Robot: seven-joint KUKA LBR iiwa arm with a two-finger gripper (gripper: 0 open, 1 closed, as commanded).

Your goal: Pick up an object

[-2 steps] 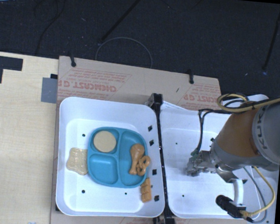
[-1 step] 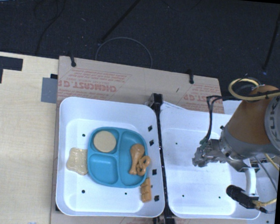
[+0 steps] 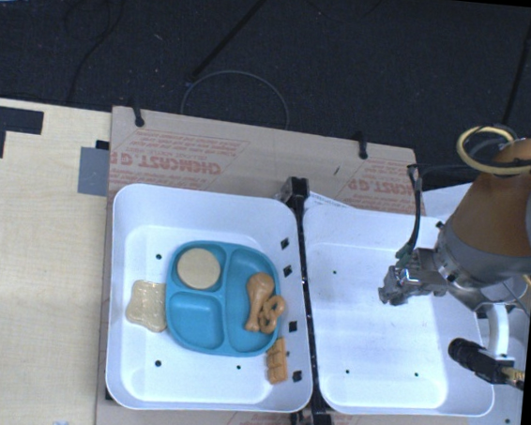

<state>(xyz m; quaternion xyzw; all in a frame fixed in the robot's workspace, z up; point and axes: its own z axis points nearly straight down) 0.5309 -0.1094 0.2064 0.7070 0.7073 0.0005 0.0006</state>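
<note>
Fingers (image 3: 397, 289) over right bin (image 3: 361, 377), opening unclear, nothing visibly held

A tan pretzel (image 3: 265, 303) lies flat in the blue tray's (image 3: 199, 327) right compartment.

The gripper (image 3: 399, 289) hangs over the right bin (image 3: 359, 396), where the floor below and left of it is bare. Further left, past the divider (image 3: 301, 286), the blue tray (image 3: 199, 327) and food pieces crowd the left bin (image 3: 141, 231)
</note>
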